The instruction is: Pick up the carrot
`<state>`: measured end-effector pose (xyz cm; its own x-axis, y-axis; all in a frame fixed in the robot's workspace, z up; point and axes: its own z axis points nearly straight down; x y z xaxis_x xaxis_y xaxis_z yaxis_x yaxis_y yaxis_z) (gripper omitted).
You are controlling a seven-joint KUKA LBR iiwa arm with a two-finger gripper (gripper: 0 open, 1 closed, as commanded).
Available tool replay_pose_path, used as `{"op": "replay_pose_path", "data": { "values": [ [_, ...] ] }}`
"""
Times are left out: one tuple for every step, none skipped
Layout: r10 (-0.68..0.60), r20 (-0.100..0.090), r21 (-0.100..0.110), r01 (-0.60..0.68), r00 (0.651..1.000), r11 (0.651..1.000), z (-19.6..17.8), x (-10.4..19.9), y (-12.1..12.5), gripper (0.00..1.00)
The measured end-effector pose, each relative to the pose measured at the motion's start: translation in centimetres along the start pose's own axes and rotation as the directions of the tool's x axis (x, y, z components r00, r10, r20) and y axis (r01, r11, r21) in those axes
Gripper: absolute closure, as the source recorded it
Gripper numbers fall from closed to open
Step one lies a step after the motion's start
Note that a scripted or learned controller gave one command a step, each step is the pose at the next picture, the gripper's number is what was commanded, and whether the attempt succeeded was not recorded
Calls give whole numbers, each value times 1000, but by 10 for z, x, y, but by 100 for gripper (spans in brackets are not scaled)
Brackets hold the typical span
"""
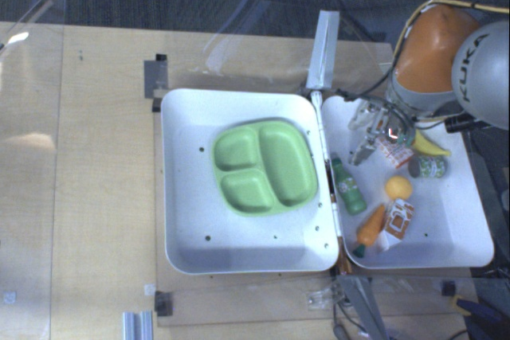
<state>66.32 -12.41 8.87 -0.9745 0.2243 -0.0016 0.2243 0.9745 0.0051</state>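
In right bin [470,247]: carrot [370,228] lies near front edge, untouched. Gripper [368,141] hovers well behind it, near bin's back; finger state unclear, nothing visibly held. Approach, grasp, lift all remain.

Your grey arm [478,68] reaches in from the right, its orange band [430,44] bulging above the wrist, and the gripper [370,141] hangs low over the far left part of the right bin [478,247], fingers pointing down

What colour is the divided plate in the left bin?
Light green, plain in the camera view: divided plate.
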Motion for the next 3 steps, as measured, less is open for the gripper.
{"op": "replay_pose_path", "data": {
  "values": [
    [-68,1,3,68,998,998,0,-9,-34,0],
    [-400,9,7,400,917,917,-1,1,-50,0],
    [-548,10,10,548,836,836,-2,49,-74,0]
  ]
}}
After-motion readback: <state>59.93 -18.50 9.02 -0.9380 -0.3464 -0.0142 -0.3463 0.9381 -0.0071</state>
